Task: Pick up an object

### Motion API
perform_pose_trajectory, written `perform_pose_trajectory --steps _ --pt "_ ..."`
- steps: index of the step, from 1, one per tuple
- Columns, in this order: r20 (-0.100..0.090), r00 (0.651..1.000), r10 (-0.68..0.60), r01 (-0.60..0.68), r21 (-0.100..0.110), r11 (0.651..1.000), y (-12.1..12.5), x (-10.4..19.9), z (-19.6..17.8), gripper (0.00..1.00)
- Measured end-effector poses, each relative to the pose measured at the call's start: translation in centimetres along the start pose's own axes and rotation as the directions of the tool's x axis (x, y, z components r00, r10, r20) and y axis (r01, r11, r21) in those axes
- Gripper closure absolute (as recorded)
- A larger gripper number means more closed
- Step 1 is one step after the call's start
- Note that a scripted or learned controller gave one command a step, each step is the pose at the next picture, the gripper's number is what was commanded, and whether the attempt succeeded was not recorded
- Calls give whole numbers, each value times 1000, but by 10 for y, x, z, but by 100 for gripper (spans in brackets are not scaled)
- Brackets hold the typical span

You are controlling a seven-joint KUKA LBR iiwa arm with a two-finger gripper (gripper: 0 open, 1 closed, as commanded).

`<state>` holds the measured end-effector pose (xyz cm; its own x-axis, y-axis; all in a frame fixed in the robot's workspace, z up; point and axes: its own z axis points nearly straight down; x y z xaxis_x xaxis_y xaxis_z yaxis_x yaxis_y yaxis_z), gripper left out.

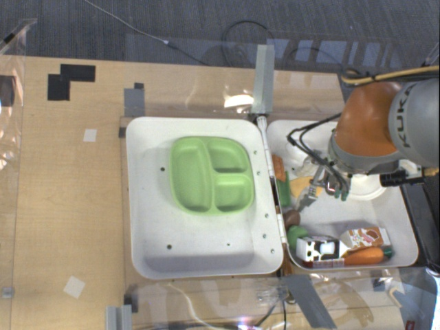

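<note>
The right bin (407, 234) holds several small items. An orange carrot (364, 256) and a printed carton (362, 238) lie along its near wall, beside a black-and-white item (320, 248). A green piece (297, 236), a brown piece (292, 218), a yellow piece (300, 184) and an orange-red piece (278, 167) line its left side. My gripper (313, 192) hangs low over the bin's left half, just right of the yellow piece. Nothing is seen held in it.
The left bin (148, 253) carries a green divided plate (210, 174). A white round dish (371, 185) sits partly under the arm's orange wrist (368, 122). The wall between the bins (271, 184) runs close to the gripper's left.
</note>
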<state>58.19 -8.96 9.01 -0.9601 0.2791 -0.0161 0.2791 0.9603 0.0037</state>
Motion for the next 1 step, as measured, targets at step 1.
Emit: perform_pose_trajectory --steps 1 --pt "1 999 54 -54 3 999 -65 45 -1 0"
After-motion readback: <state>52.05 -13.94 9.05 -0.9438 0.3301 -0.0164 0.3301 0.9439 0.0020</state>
